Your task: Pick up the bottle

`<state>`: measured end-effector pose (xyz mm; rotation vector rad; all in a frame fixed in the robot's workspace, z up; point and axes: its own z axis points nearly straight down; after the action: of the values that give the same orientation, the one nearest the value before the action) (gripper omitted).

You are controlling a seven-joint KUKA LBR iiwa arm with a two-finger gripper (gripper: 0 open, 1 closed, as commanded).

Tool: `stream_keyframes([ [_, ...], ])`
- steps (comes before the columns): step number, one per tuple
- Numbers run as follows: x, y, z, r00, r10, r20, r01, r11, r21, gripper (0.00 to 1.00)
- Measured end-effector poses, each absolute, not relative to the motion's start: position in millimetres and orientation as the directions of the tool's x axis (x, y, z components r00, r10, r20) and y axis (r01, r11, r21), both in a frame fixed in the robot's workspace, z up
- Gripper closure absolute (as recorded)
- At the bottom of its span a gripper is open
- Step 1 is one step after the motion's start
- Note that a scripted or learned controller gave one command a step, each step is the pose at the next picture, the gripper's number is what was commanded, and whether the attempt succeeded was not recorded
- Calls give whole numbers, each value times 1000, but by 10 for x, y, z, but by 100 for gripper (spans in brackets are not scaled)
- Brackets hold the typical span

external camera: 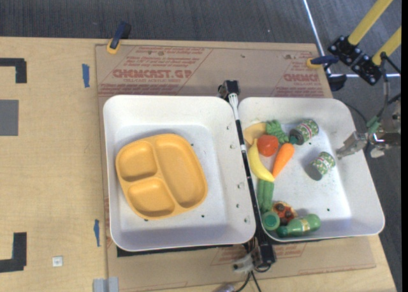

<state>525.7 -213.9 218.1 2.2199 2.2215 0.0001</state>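
Observation:
The bottle is green with a darker label and lies on its side at the near edge of the right bin, its cap pointing left. My gripper shows as a small grey metal part over the right bin's right rim. It is well apart from the bottle, up and to the right of it, with nothing seen in it.
The right bin also holds a banana, a tomato, a carrot, green vegetables, two small cans and a dark toy touching the bottle. A yellow divided plate lies in the left bin.

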Motion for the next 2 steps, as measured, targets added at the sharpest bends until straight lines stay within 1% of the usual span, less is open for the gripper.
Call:
stream_keyframes([
  [1,5266,-2138,2284,-2,1000,-2,1000,2,3,100],
  [2,4805,-2240,867,-240,971,-1,971,240,3,100],
])
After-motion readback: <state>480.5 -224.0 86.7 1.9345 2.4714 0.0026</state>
